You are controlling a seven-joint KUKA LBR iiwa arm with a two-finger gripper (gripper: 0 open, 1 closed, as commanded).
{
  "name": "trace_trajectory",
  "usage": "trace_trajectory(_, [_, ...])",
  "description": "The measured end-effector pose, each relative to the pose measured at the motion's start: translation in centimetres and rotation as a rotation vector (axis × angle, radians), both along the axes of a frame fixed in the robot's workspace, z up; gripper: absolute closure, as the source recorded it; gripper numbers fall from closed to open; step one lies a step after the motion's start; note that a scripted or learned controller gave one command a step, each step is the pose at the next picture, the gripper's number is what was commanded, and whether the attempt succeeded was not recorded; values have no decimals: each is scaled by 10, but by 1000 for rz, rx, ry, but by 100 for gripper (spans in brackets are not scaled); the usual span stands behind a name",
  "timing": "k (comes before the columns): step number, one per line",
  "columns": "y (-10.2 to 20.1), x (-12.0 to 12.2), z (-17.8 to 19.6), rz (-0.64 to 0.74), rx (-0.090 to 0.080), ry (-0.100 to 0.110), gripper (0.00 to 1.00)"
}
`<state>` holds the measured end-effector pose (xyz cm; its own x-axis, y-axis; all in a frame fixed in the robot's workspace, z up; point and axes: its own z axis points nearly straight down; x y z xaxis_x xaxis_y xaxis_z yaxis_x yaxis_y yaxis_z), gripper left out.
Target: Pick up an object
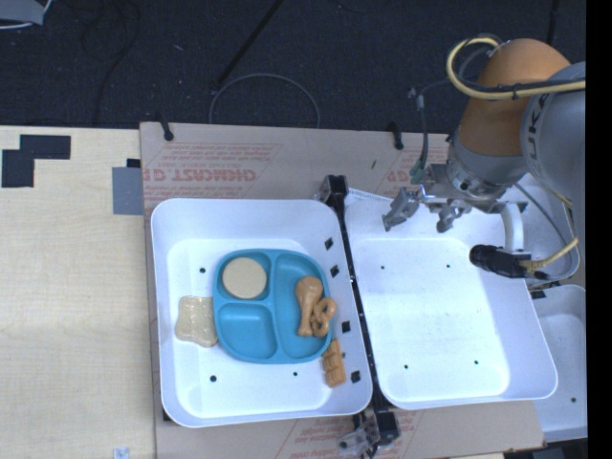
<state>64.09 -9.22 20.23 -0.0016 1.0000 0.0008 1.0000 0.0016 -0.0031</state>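
In the left bin (182, 228) lies a blue divided plate (266, 338). A round tan cookie (243, 277) rests in its upper left compartment, and a tan pretzel-like piece (315, 305) in its right one. A pale bread slice (196, 320) lies against the plate's left rim. A small brown piece (333, 362) sits on the bin floor by the plate's lower right. My gripper (425, 214) hangs over the back edge of the right bin (449, 314), fingers spread apart with nothing between them, far from all the food items.
Cardboard (239, 165) lies under both bins. A black divider (346, 285) runs between them. A black cable end (497, 259) and hoses trail from the arm over the right bin's right side. Pale wooden bench surface (67, 295) extends to the left.
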Motion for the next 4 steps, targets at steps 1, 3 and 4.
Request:
trace_trajectory(1, [10, -1, -52, 0, 0, 5, 0])
trace_trajectory(3, [7, -8, -116, -1, 0, 3, 0])
trace_trajectory(4, [6, -8, -105, -4, 0, 2, 100])
